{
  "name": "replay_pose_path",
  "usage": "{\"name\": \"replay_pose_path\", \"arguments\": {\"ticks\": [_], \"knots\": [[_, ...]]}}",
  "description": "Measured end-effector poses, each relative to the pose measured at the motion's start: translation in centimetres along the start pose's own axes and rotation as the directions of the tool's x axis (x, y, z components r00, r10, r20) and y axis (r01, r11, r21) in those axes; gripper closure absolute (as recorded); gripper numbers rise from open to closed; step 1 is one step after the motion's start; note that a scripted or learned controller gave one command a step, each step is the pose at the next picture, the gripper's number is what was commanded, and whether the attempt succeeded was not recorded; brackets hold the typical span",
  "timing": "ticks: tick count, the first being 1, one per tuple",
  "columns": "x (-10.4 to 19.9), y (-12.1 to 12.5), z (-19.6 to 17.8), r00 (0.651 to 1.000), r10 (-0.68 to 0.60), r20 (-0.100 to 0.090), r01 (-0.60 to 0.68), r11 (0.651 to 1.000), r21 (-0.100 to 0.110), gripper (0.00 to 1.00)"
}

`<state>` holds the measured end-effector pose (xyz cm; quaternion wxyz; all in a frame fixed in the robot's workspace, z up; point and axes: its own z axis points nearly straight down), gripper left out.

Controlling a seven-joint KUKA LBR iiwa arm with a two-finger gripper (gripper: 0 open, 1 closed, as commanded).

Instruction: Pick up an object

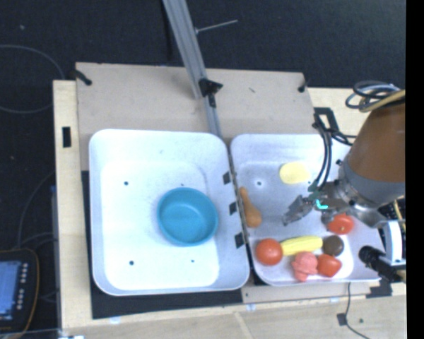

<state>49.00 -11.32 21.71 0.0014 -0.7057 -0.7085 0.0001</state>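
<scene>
**Pincer poised over the right bin, before any grasp**

The arm (381,154) reaches in from the right and holds its pincer (297,209) low over the bare middle of the right bin (268,150). The fingers appear spread, with nothing between them. The step in hand is judged to be the approach: no object is yet lifted. Candidate objects lie close by. A pale yellow lemon (294,172) sits just behind the pincer; an orange carrot (249,209) lies against the bin's left wall; a banana (301,244) rests nearer the front, between a red tomato (268,251) and a brown ball (333,246). The next move probably calls for centring over one item, descending, then closing. The lemon looks smooth and rounded, so it may slip. The left bin (127,154) holds a blue bowl (188,215).
</scene>
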Motion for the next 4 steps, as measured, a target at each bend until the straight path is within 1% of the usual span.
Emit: {"name": "replay_pose_path", "arguments": {"ticks": [1, 2, 3, 4], "knots": [[0.0, 0.0, -0.1, 1.0, 0.0, 0.0, 0.0, 1.0, -0.002, 0.0], [0.6, 0.0, 6.2, 1.0, 0.005, 0.002, -0.005, 1.0, 0.005, 0.0], [0.4, 0.0, 11.6, 1.0, 0.004, 0.003, -0.004, 1.0, 0.003, 0.0], [0.5, 0.3, 10.1, 1.0, 0.016, -0.002, -0.016, 1.0, -0.006, 1.0]]}}
